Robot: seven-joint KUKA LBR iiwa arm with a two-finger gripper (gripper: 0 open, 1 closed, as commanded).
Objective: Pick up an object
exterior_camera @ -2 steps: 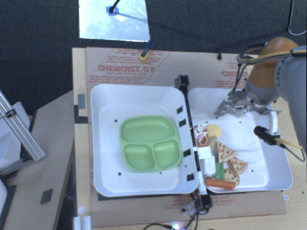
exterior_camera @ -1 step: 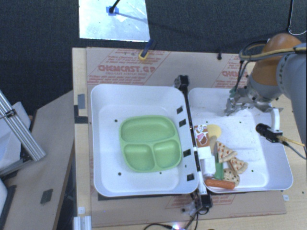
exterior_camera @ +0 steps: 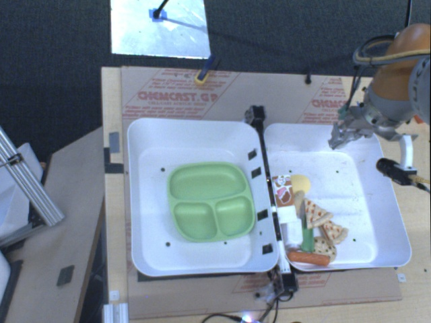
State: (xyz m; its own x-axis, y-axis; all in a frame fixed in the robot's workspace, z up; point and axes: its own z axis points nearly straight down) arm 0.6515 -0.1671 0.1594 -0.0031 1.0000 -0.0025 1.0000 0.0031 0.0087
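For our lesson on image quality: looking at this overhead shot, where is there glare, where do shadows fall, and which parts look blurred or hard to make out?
In the camera view, glare washes out the shiny sheet at top; the white bins look bright, with soft shadows along their rims and beside the green tray; the hand is slightly blurred, so its fingers are hard to read; the small food pieces are coarse and low in detail.

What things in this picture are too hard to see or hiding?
- Gripper, camera view: small and blurry above the right bin, so open or shut is unclear.
- Arm: cut off by the picture's right edge.
- Toy food pile: pieces overlap beside the divider, so the lower ones are partly covered; a pizza slice and an orange carrot-like stick can be guessed.
- Green tray, left bin: its compartments' depth cannot be judged.
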